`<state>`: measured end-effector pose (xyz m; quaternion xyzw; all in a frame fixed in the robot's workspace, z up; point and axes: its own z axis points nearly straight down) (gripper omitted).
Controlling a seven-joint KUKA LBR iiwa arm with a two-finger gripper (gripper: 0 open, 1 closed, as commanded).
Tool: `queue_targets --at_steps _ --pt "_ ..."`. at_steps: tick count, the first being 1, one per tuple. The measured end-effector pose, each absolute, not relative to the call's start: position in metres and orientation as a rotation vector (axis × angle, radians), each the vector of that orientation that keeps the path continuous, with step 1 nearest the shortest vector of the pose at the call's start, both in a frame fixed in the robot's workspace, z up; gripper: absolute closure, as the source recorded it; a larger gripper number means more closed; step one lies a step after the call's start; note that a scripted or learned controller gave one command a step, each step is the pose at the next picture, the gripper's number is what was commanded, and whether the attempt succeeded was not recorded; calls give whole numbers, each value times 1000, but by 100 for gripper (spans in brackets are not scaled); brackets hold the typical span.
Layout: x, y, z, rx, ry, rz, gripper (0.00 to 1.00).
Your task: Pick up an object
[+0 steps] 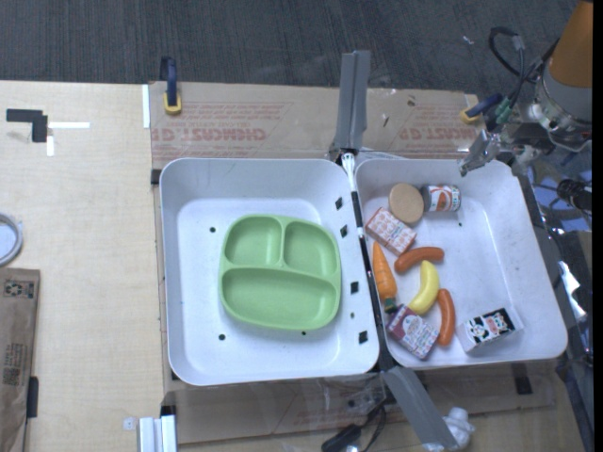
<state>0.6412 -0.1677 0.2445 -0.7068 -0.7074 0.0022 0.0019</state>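
Note:
The right bin (528,347) holds several toy foods. A round tan biscuit (407,202) and a small can (441,198) lie at its far end. Below them are a pink packet (390,230), a carrot (382,271), a sausage (418,257) and a banana (426,286). At the near end lie a second sausage (446,316), a dark red carton (413,331) and a black-and-white carton (490,328). My gripper (482,153) hangs over the bin's far right corner, above and to the right of the can, with nothing seen in it.
The left bin (184,252) bears a green divided plate (281,271). A grey post (353,102) stands behind the wall between the bins. Cables and a yellow clamp (474,113) sit near the wrist at the back right.

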Motion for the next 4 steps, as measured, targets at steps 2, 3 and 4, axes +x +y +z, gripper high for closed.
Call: queue_targets --at_steps 2,3,4 --pt "660 -144 103 -1947 -2467 1 0" --pt "660 -144 108 -1946 -2465 4 100" --pt "651 -81 203 -2130 -2305 7 100"
